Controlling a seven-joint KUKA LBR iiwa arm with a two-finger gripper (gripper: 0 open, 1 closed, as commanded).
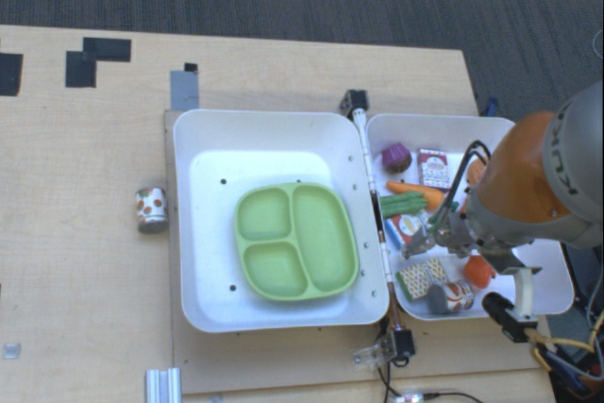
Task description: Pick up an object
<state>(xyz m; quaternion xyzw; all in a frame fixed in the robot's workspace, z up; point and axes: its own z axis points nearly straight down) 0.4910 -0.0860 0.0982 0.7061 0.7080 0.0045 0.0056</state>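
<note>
The right bin (559, 290) holds several small items. At its far end lie a purple piece (395, 156) and a red-and-white box (433, 170). Just below them are an orange carrot (416, 190) and a green piece (400, 204). Nearer the front lie a checkered tan item (422, 277), a small can on its side (447, 298) and a red ball (478, 272). My gripper (427, 241) hangs low over the middle of this bin, just above a small colourful packet (406, 226). The grey and orange arm (528, 184) covers the bin's right half.
The left bin (203, 203) holds a green three-section plate (297, 241). A small patterned can (151, 208) lies on the wooden bench left of the bins. Black clamps sit at the divider's far end (355, 100) and near end (401, 342).
</note>
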